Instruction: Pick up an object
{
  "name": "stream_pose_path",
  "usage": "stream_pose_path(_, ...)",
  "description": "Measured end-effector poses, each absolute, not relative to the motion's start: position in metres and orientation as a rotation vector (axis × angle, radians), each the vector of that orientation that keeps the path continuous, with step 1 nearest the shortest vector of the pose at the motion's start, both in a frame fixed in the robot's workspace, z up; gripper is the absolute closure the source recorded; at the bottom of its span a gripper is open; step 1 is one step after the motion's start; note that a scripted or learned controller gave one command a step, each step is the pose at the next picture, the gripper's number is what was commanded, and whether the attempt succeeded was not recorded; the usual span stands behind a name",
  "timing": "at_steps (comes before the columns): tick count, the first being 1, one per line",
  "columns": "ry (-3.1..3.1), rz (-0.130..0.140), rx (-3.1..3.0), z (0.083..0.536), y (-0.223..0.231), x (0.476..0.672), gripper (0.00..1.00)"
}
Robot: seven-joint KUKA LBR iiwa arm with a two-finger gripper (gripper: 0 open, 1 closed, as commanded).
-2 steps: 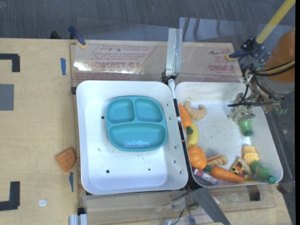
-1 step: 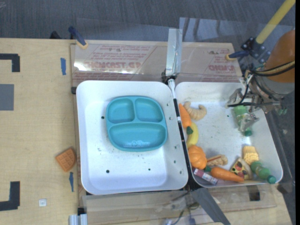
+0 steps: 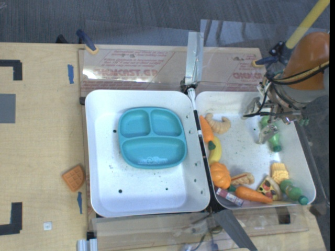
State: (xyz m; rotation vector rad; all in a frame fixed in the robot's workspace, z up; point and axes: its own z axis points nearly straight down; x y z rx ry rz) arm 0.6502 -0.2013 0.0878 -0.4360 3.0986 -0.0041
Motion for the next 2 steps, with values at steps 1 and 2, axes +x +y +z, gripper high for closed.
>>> stream_pose_path(1,3.089,-0.006,-0.504,0.088,-0.206,0.654,0.0)
stream_pose_path(2,3.067,-0.005,-0.618,0.088,-0.197,0.669,0.0)
